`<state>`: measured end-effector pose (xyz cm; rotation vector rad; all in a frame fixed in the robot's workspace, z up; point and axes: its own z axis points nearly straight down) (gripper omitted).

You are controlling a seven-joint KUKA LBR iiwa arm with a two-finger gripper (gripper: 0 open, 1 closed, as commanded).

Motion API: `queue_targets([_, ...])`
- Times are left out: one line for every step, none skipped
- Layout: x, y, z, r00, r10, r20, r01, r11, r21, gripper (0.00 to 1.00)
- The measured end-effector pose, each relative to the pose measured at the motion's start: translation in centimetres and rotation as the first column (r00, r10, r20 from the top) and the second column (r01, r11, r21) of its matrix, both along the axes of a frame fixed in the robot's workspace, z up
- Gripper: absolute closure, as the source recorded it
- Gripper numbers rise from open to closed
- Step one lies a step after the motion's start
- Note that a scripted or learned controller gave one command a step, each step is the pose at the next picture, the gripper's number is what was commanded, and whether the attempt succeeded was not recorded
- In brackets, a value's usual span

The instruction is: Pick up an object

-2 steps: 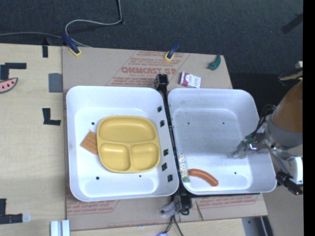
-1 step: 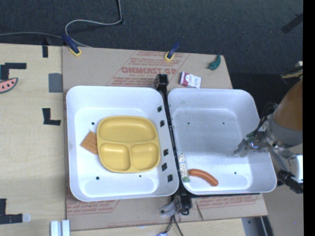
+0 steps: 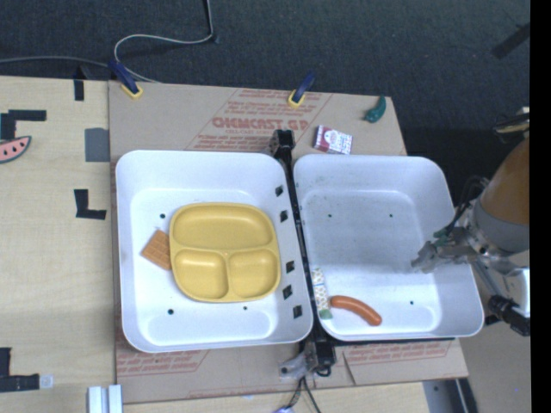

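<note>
An orange toy hot dog (image 3: 355,309) lies near the front left of the right bin (image 3: 370,175). In the left bin (image 3: 138,231) rests a yellow three-part plate (image 3: 225,251), with a brown cracker-like piece (image 3: 157,249) poking out from under its left edge. My gripper (image 3: 435,252) hangs at the right bin's right wall, its metal fingers pointing left into the bin, well right of the hot dog. Nothing shows between the fingers.
A small red and white packet (image 3: 331,140) lies on the cardboard behind the bins. A teal clip (image 3: 375,109) and yellow clamps (image 3: 300,94) sit at the cardboard's back edge. A small patterned card (image 3: 319,292) lies by the divider, left of the hot dog.
</note>
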<state>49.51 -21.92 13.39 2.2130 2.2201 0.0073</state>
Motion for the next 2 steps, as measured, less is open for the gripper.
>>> queue_targets([0.05,0.06,0.93,1.0,0.001,0.0,-0.001,1.0,0.001,1.0])
queue_targets([0.11,0.11,1.86,1.0,0.002,0.0,-0.002,1.0,0.001,1.0])
